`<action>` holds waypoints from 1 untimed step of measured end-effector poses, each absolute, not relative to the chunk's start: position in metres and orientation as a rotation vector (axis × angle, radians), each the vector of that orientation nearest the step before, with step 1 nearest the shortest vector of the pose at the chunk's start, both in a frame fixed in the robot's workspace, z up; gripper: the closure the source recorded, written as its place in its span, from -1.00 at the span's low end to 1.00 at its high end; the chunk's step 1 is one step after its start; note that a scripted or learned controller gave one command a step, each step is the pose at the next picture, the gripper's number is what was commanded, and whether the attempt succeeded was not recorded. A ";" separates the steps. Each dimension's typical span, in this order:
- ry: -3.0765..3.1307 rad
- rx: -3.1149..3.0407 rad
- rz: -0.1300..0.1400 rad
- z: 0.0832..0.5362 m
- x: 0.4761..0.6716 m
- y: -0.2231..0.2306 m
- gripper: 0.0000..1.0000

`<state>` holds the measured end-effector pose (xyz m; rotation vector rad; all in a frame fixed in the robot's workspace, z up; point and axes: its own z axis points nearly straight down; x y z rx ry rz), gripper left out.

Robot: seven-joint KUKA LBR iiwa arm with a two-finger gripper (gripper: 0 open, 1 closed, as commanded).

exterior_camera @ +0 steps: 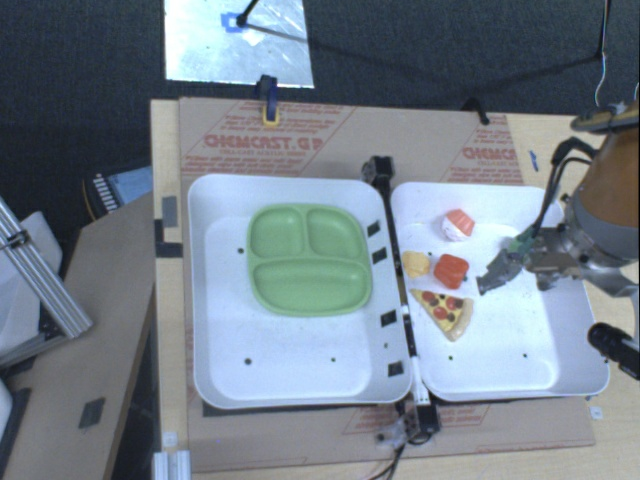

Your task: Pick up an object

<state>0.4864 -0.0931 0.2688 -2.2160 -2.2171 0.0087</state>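
In the right bin (530, 358) the gripper (492, 280) hangs at the 3 o'clock side of a red block (451, 269), close beside it; whether its fingers are spread or closed I cannot tell. A pizza slice (445, 311) lies at the block's 6 o'clock, its long axis running from 10 to 4 o'clock (tip toward 10). The left bin (220, 368) bears a green divided plate (308, 259).

Plastic bins on printed cardboard

Both white bins (300, 378) look smooth, faintly glossy plastic; the green plate (308, 260) is matt plastic; brown cardboard (330, 138) under them is dull; a foil-like sheet (238, 28) shines.
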 end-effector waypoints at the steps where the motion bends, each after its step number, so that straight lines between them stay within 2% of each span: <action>1: -2.226 -2.219 -0.002 0.274 0.488 -0.093 -1.00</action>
